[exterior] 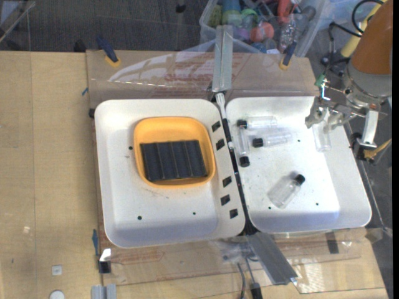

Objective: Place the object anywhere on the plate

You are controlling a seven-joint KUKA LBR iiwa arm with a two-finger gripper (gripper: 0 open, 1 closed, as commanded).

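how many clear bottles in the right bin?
3: two bottles lying near the bin's upper left, one lower centre. Gripper may hide another.

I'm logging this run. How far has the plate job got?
Done: nothing; the orange plate in the left bin carries just a dark ribbed block. In hand: the pincer hovers over the right bin's far corner. Left: three clear bottles lie there unplaced.

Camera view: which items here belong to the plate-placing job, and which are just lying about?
Job:
- orange plate, left bin
- clear bottles in the right bin: one lower, two near the divider
- end effector, over the right bin

Lying about:
- tub of colourful items behind the bins
- dark ribbed block on the plate
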